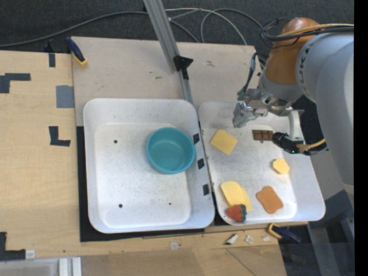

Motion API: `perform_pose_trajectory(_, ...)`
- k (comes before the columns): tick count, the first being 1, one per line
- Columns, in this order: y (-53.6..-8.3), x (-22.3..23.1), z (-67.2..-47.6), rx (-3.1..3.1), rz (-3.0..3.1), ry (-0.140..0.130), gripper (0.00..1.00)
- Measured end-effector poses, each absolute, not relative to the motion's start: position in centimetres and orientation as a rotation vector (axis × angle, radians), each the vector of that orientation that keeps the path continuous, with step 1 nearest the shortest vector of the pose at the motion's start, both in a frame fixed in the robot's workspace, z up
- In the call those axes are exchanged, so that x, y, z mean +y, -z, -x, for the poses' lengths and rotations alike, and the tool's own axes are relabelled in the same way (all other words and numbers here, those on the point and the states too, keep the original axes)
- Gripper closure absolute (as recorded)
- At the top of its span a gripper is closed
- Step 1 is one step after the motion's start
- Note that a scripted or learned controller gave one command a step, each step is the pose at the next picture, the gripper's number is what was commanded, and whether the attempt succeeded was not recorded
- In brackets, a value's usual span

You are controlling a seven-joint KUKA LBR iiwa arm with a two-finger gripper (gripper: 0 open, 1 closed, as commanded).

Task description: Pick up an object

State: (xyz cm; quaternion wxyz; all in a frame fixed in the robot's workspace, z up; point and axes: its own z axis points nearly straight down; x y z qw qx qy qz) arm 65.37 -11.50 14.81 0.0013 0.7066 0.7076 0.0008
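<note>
1. Looking at the right bin [307,209], you see several small candidates for picking; the nearest to the end effector [244,117] is a pale yellow square piece [223,141], lying flat and turned like a diamond, just below and to the left of the end effector and apart from it.
2. You also have a small dark brown block [263,135] just to the right of the end effector, near it but not touching.
3. Further down the same bin you find a small yellow lump [280,166] near the right wall, an orange flat slab [269,199] near the front, a yellow flat piece [235,193] beside it, and a red item with a green tip [236,213] touching that yellow piece's lower end.
4. You cannot tell from this view whether the end effector is released or clenched; nothing is visibly held by it. It hangs over the upper left part of the right bin.
5. Your arm [313,68] reaches in from the right, grey with an orange band above the wrist.
6. In the left bin [100,154] you see a teal bowl [169,149], upright, toward its right side.
7. Both bins sit side by side on the wooden worktop [34,96].
</note>
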Motion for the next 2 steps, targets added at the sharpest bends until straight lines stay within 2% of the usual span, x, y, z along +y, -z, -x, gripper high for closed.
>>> perform_pose_trajectory(1,-21.2,-11.7,-65.5,2.219,-2.217,-0.005,1.0)
perform_pose_trajectory(2,-25.5,-11.7,-65.9,2.221,-2.217,-0.004,1.0)
